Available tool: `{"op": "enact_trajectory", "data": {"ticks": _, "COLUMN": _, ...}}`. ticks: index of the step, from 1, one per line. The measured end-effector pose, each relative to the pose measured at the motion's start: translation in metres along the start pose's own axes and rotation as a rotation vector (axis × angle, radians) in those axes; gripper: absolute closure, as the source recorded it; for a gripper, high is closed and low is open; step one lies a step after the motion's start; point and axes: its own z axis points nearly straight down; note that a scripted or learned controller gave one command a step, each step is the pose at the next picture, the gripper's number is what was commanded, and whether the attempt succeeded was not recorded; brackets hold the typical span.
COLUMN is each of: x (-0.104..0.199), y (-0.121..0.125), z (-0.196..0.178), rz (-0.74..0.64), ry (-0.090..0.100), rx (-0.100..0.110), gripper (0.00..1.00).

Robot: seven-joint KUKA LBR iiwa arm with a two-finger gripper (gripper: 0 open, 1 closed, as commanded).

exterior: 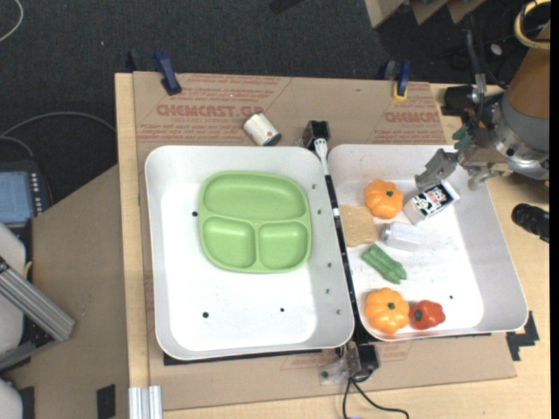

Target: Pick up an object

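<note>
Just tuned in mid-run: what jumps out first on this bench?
The big green divided plate fills the middle of the left bin. In the right bin, two orange pumpkins stand out, one near the top left and one at the front edge beside a red pepper. The gripper hangs at the right bin's upper part, over a small black and white carton.

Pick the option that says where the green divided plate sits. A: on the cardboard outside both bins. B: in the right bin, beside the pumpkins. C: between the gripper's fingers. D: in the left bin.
D: the green divided plate lies flat on the floor of the left bin, apart from the toys in the right bin.
</note>
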Motion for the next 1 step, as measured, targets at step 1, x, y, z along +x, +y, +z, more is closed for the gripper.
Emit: {"op": "enact_trajectory", "data": {"ticks": 1, "x": -0.0184, "y": 0.0452, "z": 0.1312, "rz": 0.005, "ry": 0.0, "rx": 0.006, "gripper": 0.0}}
